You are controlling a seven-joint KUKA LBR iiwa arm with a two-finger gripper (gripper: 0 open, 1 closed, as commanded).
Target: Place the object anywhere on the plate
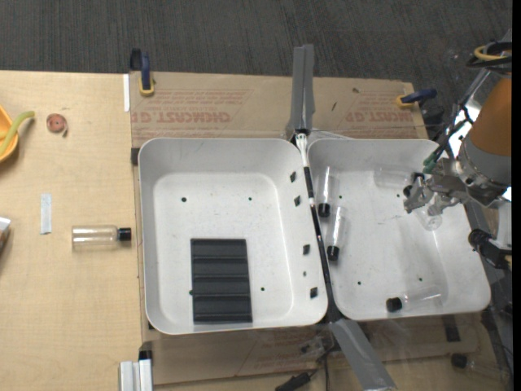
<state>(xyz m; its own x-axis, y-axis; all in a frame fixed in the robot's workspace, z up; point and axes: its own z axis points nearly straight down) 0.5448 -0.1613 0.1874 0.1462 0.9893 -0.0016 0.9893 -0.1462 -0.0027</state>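
arm [488, 137] cut by right edge, yellow object [8, 133] cropped at left

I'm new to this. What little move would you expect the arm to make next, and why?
Probably a small move leftward, toward the left bin. The pincer hangs over the right bin with what looks like a clear bottle at its tip, though I can't confirm the grip, and the dark ridged plate lies in the left bin.
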